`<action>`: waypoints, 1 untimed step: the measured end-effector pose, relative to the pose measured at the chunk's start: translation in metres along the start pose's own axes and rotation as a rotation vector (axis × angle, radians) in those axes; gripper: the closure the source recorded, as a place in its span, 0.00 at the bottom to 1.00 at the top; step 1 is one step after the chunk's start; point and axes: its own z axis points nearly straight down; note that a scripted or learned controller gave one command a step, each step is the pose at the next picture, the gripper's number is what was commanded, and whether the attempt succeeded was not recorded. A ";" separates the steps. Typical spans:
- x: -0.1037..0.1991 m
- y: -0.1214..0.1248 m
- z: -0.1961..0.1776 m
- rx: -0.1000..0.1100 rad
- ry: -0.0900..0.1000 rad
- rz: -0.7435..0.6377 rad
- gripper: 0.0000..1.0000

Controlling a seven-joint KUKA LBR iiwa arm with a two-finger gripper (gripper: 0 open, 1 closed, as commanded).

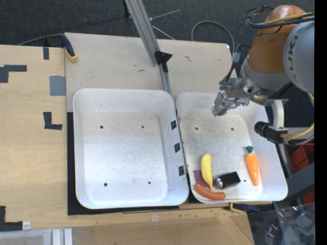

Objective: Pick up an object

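The right bin (204, 131) holds several small objects near its front edge: a yellow banana (206, 169), an orange carrot with a green top (252, 167), a black block with a shiny end (228, 179), a red-orange sausage shape (209, 193) and a bit of purple (197, 177) beside the banana. My gripper (220, 107) hangs over the far part of the right bin, well back from all of them. Nothing shows beneath it or between its tips.
The left bin (122, 147) lies beside the right one. A slanted metal pole (145, 29) runs from the top down to the gap between the bins. Black cables (214, 27) loop at the back right, near the arm's orange band (271, 40).
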 end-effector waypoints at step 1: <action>0.054 0.025 0.001 0.001 0.000 0.000 1.00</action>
